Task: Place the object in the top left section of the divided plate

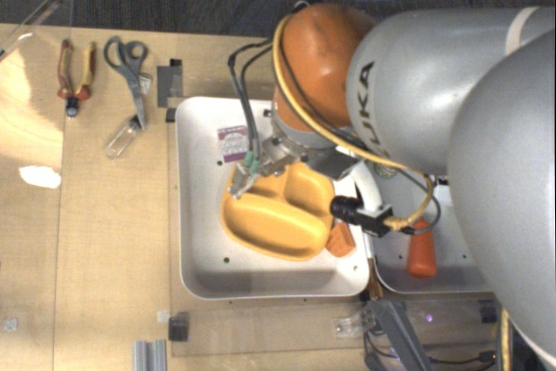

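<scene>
The yellow divided plate [276, 220] sits in the left white bin [201, 221]. The gripper [250, 166] hangs over the plate's edge at 10 o'clock. The big grey arm [434, 82] hides much of it, so I cannot tell if it is squeezing something or has let go. A small orange piece [340, 241] lies just beside the plate at 4 o'clock. Another orange thing [421, 257] stands in the right bin [452, 282]. A little card [232, 143] lies at the plate's 11 o'clock. Scissors [130, 74] and pliers [75, 74] lie on the bench at the bin's 10 o'clock.
</scene>
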Robot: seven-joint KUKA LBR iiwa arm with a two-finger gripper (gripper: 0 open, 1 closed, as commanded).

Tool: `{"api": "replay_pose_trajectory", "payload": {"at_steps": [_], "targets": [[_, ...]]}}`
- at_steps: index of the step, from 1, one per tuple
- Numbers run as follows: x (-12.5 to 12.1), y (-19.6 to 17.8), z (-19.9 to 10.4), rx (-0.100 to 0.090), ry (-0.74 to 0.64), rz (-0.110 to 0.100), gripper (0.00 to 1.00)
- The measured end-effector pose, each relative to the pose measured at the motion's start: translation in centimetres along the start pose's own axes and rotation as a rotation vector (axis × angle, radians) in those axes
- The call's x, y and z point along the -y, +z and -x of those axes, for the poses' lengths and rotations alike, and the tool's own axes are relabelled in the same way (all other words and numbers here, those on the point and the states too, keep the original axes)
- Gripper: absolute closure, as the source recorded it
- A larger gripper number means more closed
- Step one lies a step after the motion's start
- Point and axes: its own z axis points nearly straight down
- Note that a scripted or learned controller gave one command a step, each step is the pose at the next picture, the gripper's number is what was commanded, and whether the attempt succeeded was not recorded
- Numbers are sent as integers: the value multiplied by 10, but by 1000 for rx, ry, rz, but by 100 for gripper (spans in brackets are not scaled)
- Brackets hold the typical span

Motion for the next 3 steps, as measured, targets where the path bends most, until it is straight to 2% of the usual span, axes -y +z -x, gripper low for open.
{"api": "replay_pose_trajectory", "payload": {"at_steps": [1,2,3], "targets": [[-2,-11,1,1,-1,6,100],[69,-44,26,0,-301,-3,100],[55,100,-18,-1,-270,-1,100]]}}
